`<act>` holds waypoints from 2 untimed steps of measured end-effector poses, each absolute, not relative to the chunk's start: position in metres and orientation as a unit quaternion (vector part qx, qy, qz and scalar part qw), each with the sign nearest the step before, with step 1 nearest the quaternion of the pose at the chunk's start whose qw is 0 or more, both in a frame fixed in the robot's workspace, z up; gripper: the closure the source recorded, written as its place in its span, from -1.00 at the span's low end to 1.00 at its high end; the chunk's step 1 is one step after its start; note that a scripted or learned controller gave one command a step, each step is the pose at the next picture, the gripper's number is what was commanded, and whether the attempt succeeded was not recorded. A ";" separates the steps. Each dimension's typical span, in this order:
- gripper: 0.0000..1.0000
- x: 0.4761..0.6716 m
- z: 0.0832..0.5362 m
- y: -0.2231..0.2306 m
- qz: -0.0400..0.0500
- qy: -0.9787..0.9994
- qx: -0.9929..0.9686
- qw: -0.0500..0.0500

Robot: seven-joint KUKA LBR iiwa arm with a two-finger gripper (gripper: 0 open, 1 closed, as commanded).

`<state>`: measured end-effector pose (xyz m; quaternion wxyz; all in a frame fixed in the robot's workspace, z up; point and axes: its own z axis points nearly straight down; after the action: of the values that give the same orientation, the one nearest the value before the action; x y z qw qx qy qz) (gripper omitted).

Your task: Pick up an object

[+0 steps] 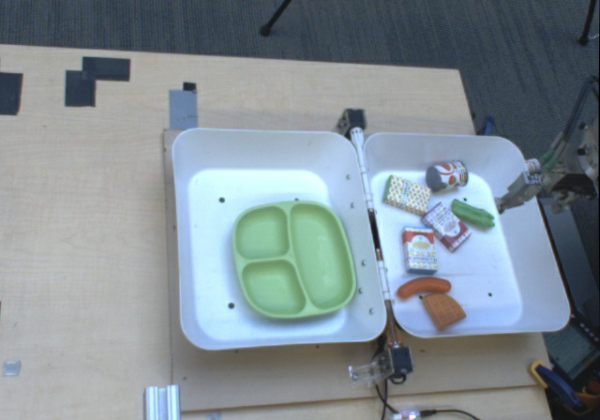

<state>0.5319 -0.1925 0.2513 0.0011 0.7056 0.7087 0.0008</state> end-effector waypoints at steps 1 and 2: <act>-1.00 0.502 0.086 -0.200 0.002 0.708 0.706 0.003; 1.00 0.504 0.098 -0.200 0.003 0.708 0.706 0.006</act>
<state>0.5039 -0.2002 0.0978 0.0058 0.7060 0.7082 0.0033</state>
